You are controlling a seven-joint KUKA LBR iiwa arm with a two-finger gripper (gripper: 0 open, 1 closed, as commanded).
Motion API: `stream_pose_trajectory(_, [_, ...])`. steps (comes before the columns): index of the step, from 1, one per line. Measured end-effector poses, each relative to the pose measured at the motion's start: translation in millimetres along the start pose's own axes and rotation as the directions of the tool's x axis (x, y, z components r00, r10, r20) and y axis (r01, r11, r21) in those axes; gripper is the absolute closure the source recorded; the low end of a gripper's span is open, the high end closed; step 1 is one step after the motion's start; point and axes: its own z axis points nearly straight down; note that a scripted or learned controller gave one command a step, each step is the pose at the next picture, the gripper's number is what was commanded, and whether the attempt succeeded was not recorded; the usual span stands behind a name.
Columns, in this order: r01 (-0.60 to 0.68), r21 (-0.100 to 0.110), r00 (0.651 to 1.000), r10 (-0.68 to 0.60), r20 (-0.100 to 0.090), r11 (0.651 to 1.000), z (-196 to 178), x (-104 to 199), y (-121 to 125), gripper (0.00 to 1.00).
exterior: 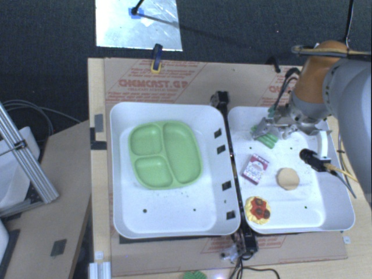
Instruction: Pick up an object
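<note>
The worktop [96,185] carries two shallow white bins side by side, which gives the arm one place to pick from and one to put into. The left bin [120,173] holds a green plate with three compartments [165,154]. It lies flat in the middle of the bin, and nothing lies on it.

The right bin [305,214] holds the loose things, so I judge that the pick is made here. They lie apart from each other, and this leaves room to come down on one without pushing another. At the far left of this bin is a small green piece [266,139]. Nearer the camera lies a small pink and white box [254,168], a little tilted. To its right is a round beige bun [288,179], and at the near edge a yellow disc with red spots [258,210].

The claw [273,127] is low over the far part of the right bin, right at the small green piece, which seems to be its target. I cannot tell if the claw is open or closed, or if it touches the piece. The grey arm [346,92] reaches in from the right, the orange band [317,71] above the wrist, and the wrist points down and to the left. I judge that the grasp is in hand but that the lift has not yet been made.
</note>
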Motion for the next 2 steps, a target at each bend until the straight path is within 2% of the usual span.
stream_pose_trajectory(1, [0.002,0.004,1.0,-0.002,-0.001,1.0,-10.3,0.4,-1.2,1.0])
stream_pose_trajectory(2, [0.005,-0.002,1.0,-0.005,-0.004,1.0,-105.3,73.1,-41.1,1.0])
